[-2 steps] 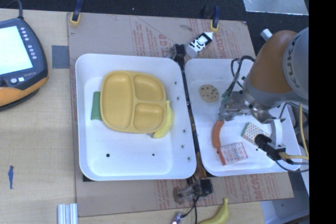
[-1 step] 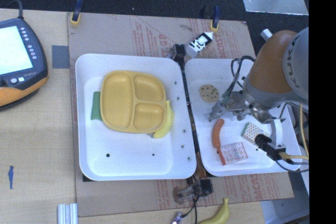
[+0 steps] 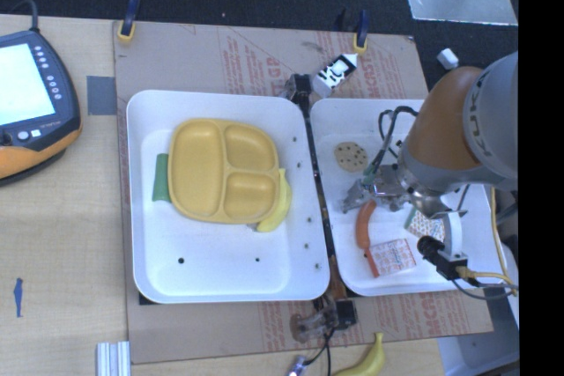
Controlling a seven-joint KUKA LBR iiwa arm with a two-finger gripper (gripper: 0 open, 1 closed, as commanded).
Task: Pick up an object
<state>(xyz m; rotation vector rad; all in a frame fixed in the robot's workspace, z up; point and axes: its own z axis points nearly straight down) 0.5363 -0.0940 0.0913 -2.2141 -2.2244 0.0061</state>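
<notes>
My gripper [image 3: 372, 190] is low over the middle of the right bin [image 3: 345, 276], under the arm's grey wrist and orange band [image 3: 443, 136]. Just below it lies an orange carrot-like stick [image 3: 362, 231], whose upper end reaches the gripper. A brown speckled cookie [image 3: 351, 156] rests up-left of the gripper. A red-and-white packet [image 3: 392, 256] lies beside the stick's lower end, and a small checkered packet [image 3: 427, 227] sits to its upper right. The arm hides part of the bin's right side.
The left bin [image 3: 220, 273] holds a yellow divided plate [image 3: 224, 169], with a green piece [image 3: 161, 177] at its left edge and a banana [image 3: 281, 206] at its right. A control tablet [image 3: 31, 106] lies far left. Another banana [image 3: 366, 359] lies below the bins.
</notes>
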